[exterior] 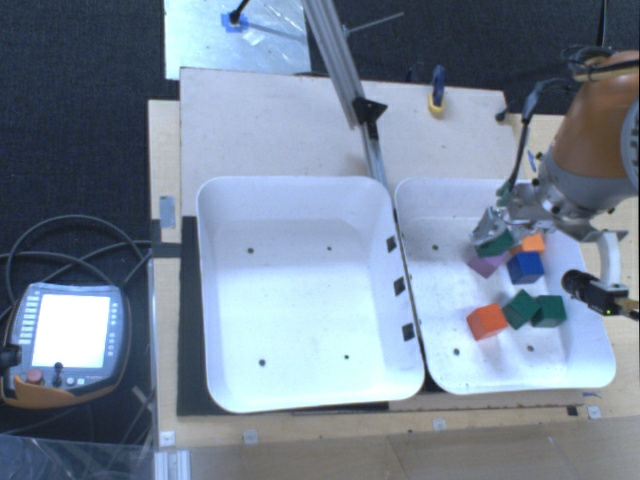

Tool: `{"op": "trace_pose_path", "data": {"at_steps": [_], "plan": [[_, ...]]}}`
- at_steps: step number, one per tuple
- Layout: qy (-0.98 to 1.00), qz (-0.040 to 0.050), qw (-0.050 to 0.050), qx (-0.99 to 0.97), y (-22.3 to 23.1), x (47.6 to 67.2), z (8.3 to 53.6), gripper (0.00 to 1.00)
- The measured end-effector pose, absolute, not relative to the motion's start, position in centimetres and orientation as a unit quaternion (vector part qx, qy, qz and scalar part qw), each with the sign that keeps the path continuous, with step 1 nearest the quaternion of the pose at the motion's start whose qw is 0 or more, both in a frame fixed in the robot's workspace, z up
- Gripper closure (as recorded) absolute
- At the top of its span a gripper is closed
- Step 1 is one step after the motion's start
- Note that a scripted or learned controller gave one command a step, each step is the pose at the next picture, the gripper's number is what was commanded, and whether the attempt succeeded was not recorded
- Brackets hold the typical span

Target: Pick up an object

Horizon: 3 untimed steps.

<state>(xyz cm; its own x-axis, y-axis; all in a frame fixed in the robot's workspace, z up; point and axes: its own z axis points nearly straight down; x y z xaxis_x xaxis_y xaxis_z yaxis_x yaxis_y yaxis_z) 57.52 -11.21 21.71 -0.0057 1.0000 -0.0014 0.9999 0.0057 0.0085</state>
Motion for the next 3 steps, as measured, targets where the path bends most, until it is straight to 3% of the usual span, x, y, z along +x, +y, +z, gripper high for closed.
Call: {"op": "trace_pose_path", "data": {"at_steps": [1,3], "plan": [[0.709,0.001,0.001,0.705,-11.2,57.6,23.1,1.0],[0.71,0.001,0.0,0.704,-0.7,57.6,22.7,1.0]]}}
